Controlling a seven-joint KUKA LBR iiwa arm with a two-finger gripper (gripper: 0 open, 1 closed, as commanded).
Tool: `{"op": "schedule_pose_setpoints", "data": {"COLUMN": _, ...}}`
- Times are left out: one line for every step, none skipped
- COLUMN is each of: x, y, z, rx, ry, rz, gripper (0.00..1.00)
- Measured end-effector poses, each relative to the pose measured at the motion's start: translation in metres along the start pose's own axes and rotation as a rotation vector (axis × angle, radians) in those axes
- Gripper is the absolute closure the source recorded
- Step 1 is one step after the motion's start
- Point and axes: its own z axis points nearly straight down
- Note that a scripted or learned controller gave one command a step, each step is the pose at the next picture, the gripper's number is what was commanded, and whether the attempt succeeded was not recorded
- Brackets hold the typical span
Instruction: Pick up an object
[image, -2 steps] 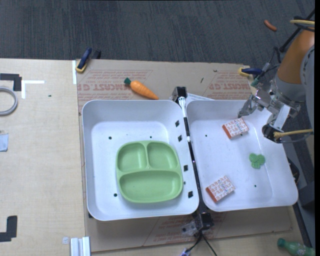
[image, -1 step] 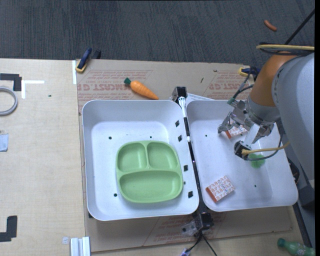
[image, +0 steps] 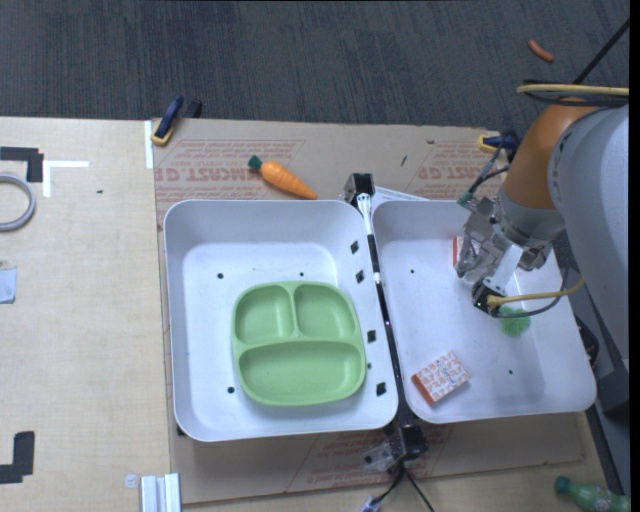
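Observation:
My gripper hangs low over the back of the right bin, reaching in from the right. A small red and white thing sits right against its left side; whether it is held is unclear. Just below the gripper, a small green object lies on the bin floor. A red and white patterned box lies apart near the bin's front left corner.
The left bin holds a green divided plate. An orange carrot lies on the cardboard behind the bins. A blue and yellow clamp sits at the cardboard's back left corner.

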Motion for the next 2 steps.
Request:
{"op": "schedule_pose_setpoints", "data": {"x": 0.000, "y": 0.000, "z": 0.000, "rx": 0.000, "ry": 0.000, "rz": 0.000, "gripper": 0.00}}
{"op": "schedule_pose_setpoints", "data": {"x": 0.011, "y": -0.036, "z": 0.010, "rx": -0.001, "ry": 0.001, "rz": -0.205, "gripper": 0.00}}
